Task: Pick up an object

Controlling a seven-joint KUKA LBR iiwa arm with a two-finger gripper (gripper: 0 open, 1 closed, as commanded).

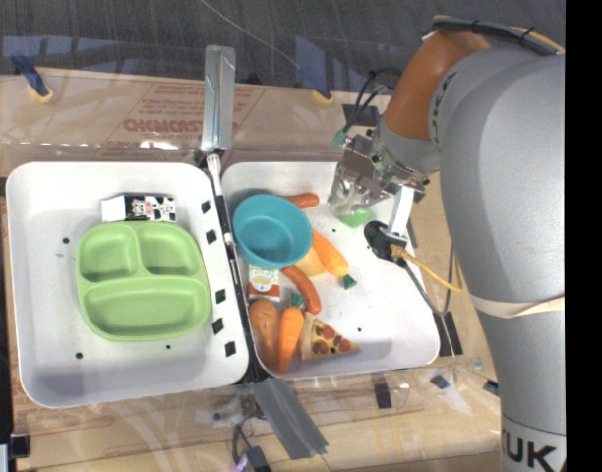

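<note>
Fingers (352, 205) above green object (355, 218), right bin (419, 313)

Right bin (419, 308), contents:
- Blue bowl (270, 229): upright, open side up, at the bin's left wall, upper half.
- Small orange sausage (303, 201): lies just behind the bowl's rim.
- Carrot (329, 254): orange, lies at a slant just right of the bowl, green stub at its lower end.
- Red sausage (303, 287): lies slantwise below the bowl.
- Small carton (264, 282): white with red print, under the bowl's front edge.
- Bread roll (264, 324) and second carrot (290, 336): side by side at the front left corner.
- Pizza slice (329, 342): flat, just beside the second carrot.
- Pale green piece (352, 217): near the back wall.

Left bin (26, 293), contents:
- Green divided plate (142, 279): flat, central.
- Black-and-white carton (139, 206): lies just behind the plate.
</note>
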